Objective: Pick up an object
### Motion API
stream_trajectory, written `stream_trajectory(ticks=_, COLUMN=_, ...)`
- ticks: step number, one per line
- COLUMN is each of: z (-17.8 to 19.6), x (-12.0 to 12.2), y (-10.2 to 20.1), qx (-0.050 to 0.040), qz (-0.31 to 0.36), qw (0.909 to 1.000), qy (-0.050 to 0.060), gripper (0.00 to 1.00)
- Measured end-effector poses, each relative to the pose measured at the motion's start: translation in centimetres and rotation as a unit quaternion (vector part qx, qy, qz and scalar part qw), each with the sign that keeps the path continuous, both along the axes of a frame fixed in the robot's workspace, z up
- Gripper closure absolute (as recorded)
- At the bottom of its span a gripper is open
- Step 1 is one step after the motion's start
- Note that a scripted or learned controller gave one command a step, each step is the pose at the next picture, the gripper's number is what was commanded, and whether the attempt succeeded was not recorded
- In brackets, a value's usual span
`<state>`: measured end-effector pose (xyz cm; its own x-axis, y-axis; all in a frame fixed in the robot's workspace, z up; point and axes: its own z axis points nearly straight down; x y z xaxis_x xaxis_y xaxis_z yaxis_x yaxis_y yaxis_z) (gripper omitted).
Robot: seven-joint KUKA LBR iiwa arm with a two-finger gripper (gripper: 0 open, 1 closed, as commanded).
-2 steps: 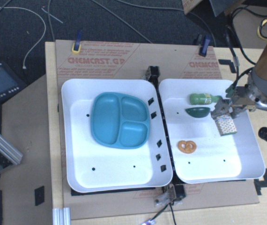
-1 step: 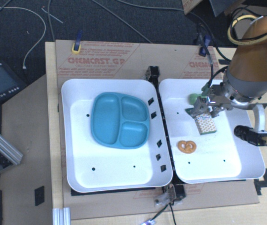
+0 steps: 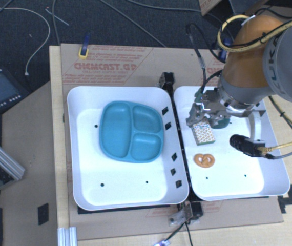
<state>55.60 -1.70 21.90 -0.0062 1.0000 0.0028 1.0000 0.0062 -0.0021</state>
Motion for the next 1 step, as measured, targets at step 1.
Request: stream_trajectory(ticks=1, z=0.86, x=1.23, y=6.15, qx=0.0001, qz=0.001, qw=1.0000, qy=-0.002, gripper=1.00)
